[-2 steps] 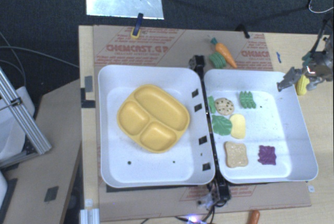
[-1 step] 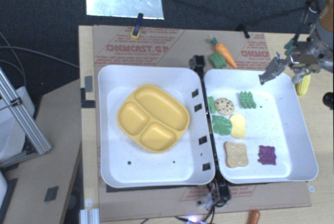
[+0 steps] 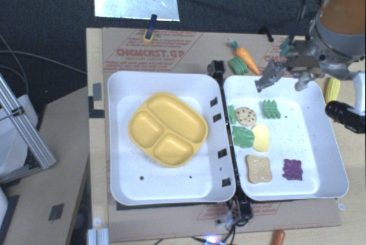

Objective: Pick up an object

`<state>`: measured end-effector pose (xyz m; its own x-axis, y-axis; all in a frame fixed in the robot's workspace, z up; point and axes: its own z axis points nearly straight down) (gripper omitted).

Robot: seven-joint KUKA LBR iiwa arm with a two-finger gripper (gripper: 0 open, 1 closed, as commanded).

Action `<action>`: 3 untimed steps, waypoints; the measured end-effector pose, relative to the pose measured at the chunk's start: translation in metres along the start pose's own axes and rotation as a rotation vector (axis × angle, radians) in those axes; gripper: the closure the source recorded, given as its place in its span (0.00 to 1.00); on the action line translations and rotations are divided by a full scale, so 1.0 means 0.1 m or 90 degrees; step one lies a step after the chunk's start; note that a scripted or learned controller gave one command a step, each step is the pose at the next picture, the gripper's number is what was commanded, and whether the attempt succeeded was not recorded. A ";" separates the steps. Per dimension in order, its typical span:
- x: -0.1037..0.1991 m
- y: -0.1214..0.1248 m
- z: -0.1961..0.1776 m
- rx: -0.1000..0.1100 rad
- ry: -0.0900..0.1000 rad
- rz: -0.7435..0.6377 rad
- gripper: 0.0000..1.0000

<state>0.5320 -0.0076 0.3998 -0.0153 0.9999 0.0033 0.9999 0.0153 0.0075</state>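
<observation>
A: Two bins sit side by side. The left bin [image 3: 123, 181] has a yellow plate [image 3: 167, 128] in it, with three parts.

B: And the right bin [image 3: 320, 147]?

A: Lots of toy food. A cookie [image 3: 246, 116] is near the middle of its left side. A green leaf [image 3: 242, 136] is just at 6 o'clock from the cookie, and a yellow piece [image 3: 261, 137] touches the leaf at 3 o'clock. A slice of toast [image 3: 259, 169] lies at 6 o'clock from those. A purple bunch [image 3: 292, 169] is at 3 o'clock from the toast. A small green piece [image 3: 270, 108] is at 2 o'clock from the cookie.

B: Where is the gripper [image 3: 281, 79]?

A: Up over the top edge of the right bin, at 12 o'clock from the small green piece. Its two fingers are spread apart and nothing is between them.

B: Anything outside the bins?

A: A carrot [image 3: 246, 55] lies on the cardboard [image 3: 166, 52] at 12 o'clock from the cookie, next to another green piece [image 3: 237, 66].
</observation>
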 end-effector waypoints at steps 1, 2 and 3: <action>-0.06 0.01 -0.08 0.000 -0.002 0.004 1.00; 1.91 -0.14 0.21 0.005 0.002 -0.003 1.00; 1.81 -0.12 0.09 0.002 -0.001 0.007 1.00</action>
<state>0.5178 0.1728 0.3915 -0.0050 1.0000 0.0021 1.0000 0.0049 0.0038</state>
